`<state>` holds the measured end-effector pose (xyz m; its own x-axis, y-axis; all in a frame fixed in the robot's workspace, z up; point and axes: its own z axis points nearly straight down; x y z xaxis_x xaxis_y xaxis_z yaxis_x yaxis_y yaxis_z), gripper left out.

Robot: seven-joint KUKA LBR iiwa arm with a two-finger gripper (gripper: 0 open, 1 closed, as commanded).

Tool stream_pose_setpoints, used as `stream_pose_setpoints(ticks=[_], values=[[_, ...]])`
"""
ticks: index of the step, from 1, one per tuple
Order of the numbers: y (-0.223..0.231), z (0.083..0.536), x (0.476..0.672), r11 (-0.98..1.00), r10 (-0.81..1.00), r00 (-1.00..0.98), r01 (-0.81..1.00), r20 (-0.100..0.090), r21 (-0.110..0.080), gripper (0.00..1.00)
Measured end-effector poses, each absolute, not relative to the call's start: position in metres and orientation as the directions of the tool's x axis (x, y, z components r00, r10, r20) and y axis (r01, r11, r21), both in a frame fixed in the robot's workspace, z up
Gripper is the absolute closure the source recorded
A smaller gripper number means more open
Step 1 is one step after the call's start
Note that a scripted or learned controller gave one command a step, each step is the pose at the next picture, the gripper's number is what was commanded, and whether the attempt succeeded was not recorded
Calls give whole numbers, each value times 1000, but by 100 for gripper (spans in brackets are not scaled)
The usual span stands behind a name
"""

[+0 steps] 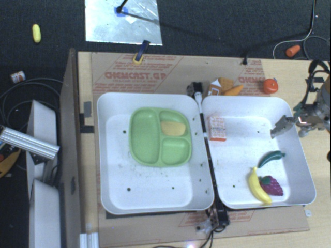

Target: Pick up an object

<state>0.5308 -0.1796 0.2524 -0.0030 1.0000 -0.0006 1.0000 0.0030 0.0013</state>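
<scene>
At the near edge of the rt bin (243,151), ~5 o'clock, sits a cluster: banana (257,186) lying lengthwise, purple grapes (272,185) touching its rt side. Just beyond them, ~4 o'clock, a green chili (270,158) lies by itself, close to the banana's far tip but apart from it. Any of these could be the pick; all lie on the bin floor.

My gripper (290,124) hangs over the rt bin's 3 o'clock rim, beyond the chili and apart from it. Can't tell if it's released or clenched at this angle and blur.

At ~10 o'clock in the same bin, a small red-and-white packet (217,128) lies just beside the divider between the bins.

The lft bin (150,187) holds a green divided plate (155,138) at ctr; a yellow item (173,128) lies in the plate's 1 o'clock compartment.

Beyond the bins, on the cardboard sheet (155,71), an orange ball (269,86) sits at ~1 o'clock of the rt bin, and a carrot-like piece (232,90) at ~11 o'clock, near the rim.

Farthest off, on the dark floor, is a shiny metal sheet (123,14).
</scene>
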Motion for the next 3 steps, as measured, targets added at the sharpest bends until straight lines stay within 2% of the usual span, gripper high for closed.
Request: stream_pose_setpoints(ticks=[1,2,3], values=[[-204,128,524,-1,1000,1,1000,2,-9,0],[-147,84,486,4,1000,-4,1000,1,1,0],[-206,157,578,5,1000,-4,1000,-9,17,0]])
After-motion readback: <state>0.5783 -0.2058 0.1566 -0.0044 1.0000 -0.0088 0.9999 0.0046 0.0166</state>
